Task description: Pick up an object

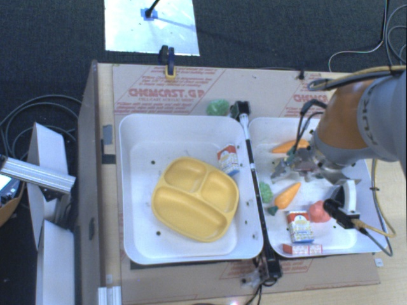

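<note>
Claw (289, 169) is down low in the right bin (267, 132), close to its white floor. From up here it looks like a dark grey tangle, and I cannot tell if it is apart or together. I see nothing held in it. The fat grey arm (381, 116) comes in from the right side, and its orange band (337, 119) sits just behind the claw.

Two toy carrots are the closest things. The upper carrot (285, 147) lies just past the claw, near the far wall of the bin. The lower carrot (287, 194) lies just on the near side of the claw, tilted. I cannot tell if the claw touches either one.

Next to the lower carrot, by the middle wall, sits a green toy (265, 192). A small dark green bit (271, 210) lies just below it. On the other side of that carrot is a red lump (318, 211). It may be a toy tomato, but it is too blurry to be sure. A little box (300, 226) with a red top stands right beside the lump. A flat red and white pack (299, 249) lies along the near edge.

A thin black bar (251, 164) runs between the two bins. In the left bin (137, 170) a yellow plate (196, 197) with three parts lies in the middle. A small carton (229, 159) stands near the plate's far corner, close to the bar. Outside the bins, a green blob (218, 107) sits on the brown bench (191, 84).
</note>
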`<state>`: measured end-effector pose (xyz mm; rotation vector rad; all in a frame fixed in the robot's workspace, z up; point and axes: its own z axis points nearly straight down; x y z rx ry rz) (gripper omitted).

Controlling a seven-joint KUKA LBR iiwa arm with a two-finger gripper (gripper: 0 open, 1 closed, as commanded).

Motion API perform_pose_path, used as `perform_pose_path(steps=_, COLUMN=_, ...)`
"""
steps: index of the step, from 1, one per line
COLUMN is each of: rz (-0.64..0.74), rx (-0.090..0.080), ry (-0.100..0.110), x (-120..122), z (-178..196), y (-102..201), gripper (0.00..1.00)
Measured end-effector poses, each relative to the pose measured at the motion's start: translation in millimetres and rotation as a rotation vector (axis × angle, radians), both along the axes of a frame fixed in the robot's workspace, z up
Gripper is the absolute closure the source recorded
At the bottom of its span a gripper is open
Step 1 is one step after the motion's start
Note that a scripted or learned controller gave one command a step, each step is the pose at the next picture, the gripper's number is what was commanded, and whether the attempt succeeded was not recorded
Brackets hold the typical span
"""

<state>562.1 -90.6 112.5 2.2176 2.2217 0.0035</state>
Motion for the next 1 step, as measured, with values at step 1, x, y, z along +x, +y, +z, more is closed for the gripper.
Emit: perform_pose_path(steps=1, rz=0.003, rx=0.0, ry=-0.001, x=50.3, z=-29.1, y=0.5, gripper=0.0)
